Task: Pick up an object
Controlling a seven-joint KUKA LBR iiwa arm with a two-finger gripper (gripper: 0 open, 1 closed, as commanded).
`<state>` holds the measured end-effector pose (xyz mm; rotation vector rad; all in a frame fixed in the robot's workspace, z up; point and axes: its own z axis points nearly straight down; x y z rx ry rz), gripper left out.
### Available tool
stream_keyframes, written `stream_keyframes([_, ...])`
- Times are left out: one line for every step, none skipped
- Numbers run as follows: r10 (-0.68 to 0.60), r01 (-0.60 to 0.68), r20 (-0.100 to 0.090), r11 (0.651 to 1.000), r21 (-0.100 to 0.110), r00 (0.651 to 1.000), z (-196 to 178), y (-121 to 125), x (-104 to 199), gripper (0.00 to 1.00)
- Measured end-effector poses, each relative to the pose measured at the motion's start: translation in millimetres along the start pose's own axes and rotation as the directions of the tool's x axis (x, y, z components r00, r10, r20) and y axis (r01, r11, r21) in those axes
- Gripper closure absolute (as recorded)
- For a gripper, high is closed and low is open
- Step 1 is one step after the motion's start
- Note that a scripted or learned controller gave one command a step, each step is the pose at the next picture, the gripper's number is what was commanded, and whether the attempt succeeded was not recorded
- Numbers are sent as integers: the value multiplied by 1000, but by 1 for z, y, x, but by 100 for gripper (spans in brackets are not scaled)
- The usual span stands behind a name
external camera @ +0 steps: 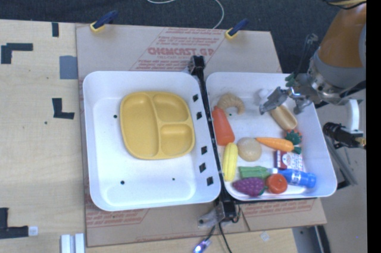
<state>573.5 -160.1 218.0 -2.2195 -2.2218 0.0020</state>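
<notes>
The arm reaches in from the right and its jaws hang over the upper right part of the right bin. The two fingers are spread apart, one pointing left toward the bin's middle and the other down-right, and nothing sits between them, so the grip is released.

Just below the jaws lies a tan, oblong bread roll, tilted along a diagonal with its upper end beneath the fingers; whether they touch it cannot be told.

The rest of that bin holds toy food:
- a pale croissant near the top left
- a long red-orange pepper beside the divider
- a yellow corn cob below it
- a beige round piece in the middle
- an orange carrot with a green top, just right of it
- a green vegetable, purple grapes and a red tomato along the lower edge
- a blue bottle and a small red-and-white carton at the lower right

The left bin holds a yellow divided plate lying flat. Both bins rest on a cardboard sheet on the surface.
</notes>
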Motion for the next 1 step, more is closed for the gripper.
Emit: stream_keyframes([-10,10,-7,1000,10,1000,37,-73,126,0])
